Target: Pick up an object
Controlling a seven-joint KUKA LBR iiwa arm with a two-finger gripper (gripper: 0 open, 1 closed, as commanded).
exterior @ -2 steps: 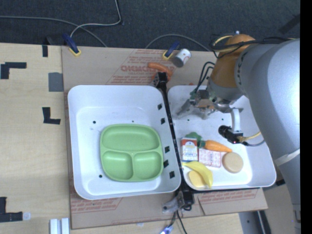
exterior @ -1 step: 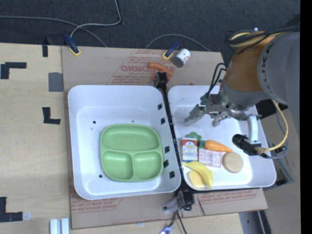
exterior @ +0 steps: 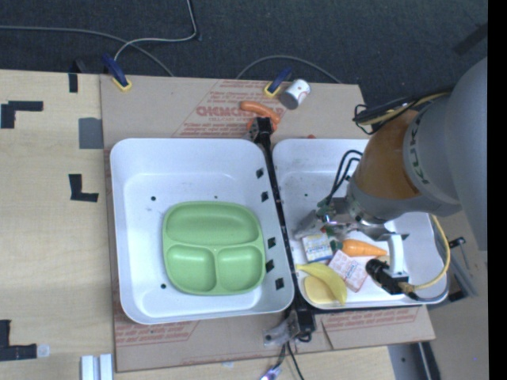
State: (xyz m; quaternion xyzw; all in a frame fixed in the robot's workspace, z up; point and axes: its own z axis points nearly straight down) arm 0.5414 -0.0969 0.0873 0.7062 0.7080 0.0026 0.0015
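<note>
- The arm reaches in from the right and hangs over the right bin (exterior: 289, 165), with the end effector (exterior: 331, 222) low among the clutter there.
- I cannot tell how the end effector is set; the wrist hides it from up here, and nothing shows as gripped.
- Just below the end effector lies a small printed packet (exterior: 317, 248), flat on the bin floor, touching or nearly touching the tooling.
- A little to the right and below sits a toy carrot (exterior: 364, 248), orange, lying on its side.
- Below that, a second packet (exterior: 348, 269) with reddish print, and further down-left a yellow banana (exterior: 324, 282) resting near a yellow dish.
- Well off to the left, in the other bin (exterior: 135, 172), a green divided plate (exterior: 213, 247) sits alone.
- My bet for the target is the nearest packet: it looks light, thin and probably a bit slick, so it may slide instead of lifting.
- Best hold, I'd judge, is across its short edges, pinching it upright off the floor.
- The carrot looks like rigid plastic, rounded; grip across its thick middle, or it could squirt out.
</note>
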